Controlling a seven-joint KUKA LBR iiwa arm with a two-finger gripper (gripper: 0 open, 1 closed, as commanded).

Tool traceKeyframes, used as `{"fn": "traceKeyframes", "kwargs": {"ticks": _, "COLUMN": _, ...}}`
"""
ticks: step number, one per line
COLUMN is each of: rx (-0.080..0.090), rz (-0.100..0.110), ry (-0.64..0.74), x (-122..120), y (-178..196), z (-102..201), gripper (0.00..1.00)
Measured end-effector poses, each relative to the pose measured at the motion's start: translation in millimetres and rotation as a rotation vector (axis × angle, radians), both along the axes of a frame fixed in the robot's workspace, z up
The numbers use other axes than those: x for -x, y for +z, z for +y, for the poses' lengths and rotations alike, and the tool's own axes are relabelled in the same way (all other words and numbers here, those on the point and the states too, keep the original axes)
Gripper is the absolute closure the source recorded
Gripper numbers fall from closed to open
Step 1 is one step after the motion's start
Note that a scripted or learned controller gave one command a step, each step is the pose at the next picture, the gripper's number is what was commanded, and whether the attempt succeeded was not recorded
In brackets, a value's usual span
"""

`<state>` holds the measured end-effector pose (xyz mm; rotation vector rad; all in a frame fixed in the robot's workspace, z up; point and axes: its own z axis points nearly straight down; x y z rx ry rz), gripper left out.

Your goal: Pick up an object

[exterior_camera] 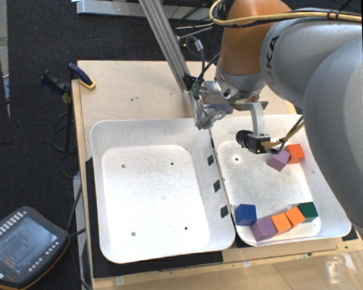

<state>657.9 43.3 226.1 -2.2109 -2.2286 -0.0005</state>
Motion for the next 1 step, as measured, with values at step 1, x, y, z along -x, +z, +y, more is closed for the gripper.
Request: {"fn": "traceKeyframes", "kwargs": {"ticks": 1, "rx": 0.0, "rz": -0.003, "ry": 0.0, "x": 3.3, "y": 8.4, "z": 46.3, "gripper": 1.0}}
